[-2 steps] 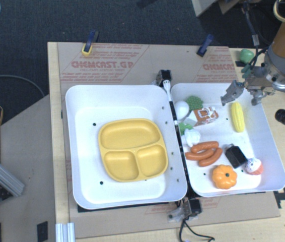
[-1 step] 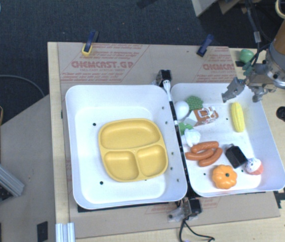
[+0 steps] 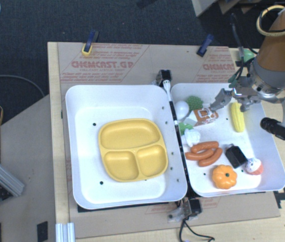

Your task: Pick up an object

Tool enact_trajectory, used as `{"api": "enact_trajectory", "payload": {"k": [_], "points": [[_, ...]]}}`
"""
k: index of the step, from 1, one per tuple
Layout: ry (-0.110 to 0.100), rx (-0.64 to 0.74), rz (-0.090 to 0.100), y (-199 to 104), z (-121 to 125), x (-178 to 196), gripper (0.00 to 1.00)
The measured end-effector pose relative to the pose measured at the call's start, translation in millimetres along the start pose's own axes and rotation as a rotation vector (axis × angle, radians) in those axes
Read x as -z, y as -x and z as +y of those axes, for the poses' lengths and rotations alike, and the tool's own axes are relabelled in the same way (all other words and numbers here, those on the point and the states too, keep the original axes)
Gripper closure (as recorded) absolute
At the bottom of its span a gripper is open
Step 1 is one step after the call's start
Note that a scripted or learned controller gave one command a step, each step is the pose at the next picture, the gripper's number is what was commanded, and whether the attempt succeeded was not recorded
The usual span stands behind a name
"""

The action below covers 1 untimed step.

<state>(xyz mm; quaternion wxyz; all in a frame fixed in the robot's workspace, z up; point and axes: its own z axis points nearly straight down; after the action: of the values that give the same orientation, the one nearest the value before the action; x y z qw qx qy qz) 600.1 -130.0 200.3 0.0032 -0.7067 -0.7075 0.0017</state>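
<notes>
A small orange pumpkin (image 3: 224,177) sits nearest in the right bin (image 3: 271,155), light, hard and rounded, so probably best pinched across its middle. Whether the gripper (image 3: 218,102), farther back, is apart is unclear.

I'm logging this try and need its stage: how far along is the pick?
Done: the gripper has been brought over the right bin, near the broccoli. In hand: nothing visibly. Left: the grasp and lift; the corn, sausages and pumpkin all lie in the bin.
</notes>
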Motion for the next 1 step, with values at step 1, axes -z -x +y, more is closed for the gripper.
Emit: {"api": "enact_trajectory", "payload": {"k": [1], "points": [[0.000, 0.001, 0.000, -7.4, 3.8, -60.3, 0.00]]}}
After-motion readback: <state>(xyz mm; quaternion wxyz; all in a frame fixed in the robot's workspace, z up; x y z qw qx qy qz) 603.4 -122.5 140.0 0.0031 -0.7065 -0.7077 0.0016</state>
